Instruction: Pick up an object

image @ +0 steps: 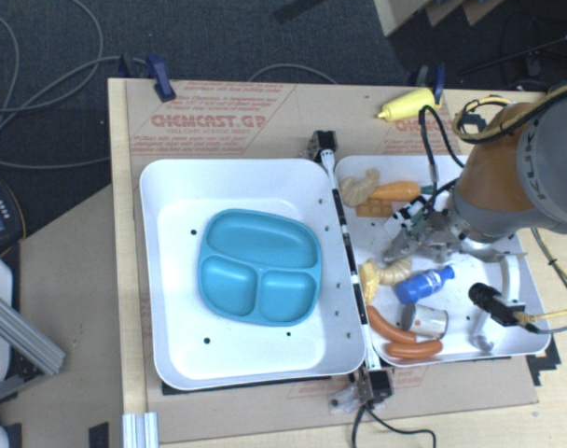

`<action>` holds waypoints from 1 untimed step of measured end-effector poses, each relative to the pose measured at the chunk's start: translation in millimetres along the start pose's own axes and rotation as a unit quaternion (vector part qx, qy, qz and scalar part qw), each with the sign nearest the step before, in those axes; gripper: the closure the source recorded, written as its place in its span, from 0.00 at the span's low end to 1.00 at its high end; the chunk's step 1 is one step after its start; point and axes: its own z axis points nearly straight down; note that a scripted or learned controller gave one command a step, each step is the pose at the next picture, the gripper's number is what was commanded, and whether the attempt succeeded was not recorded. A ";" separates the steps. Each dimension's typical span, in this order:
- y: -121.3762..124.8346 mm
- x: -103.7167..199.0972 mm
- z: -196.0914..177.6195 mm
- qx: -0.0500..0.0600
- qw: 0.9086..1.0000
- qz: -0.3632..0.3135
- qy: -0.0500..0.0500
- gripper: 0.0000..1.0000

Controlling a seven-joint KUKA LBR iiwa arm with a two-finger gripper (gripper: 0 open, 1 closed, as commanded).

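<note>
bench: brown cardboard sheet (218,119) printed with red lettering lies under both bins | back edge: blue clamp (159,77) at left, yellow clamp (407,105) at right | floor: dark carpet with grey cables (41,26) looping at upper left | lower left: metal rail (22,339) lying aslant

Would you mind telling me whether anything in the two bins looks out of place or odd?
Nothing looks spilled or damaged. The blue divided plate lies alone in the left bin, while the right bin is crowded: a blue bottle lies on its side among toy foods.
</note>
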 end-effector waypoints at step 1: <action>-19.3 18.5 -2.2 -0.004 1.000 -0.003 0.000 0.00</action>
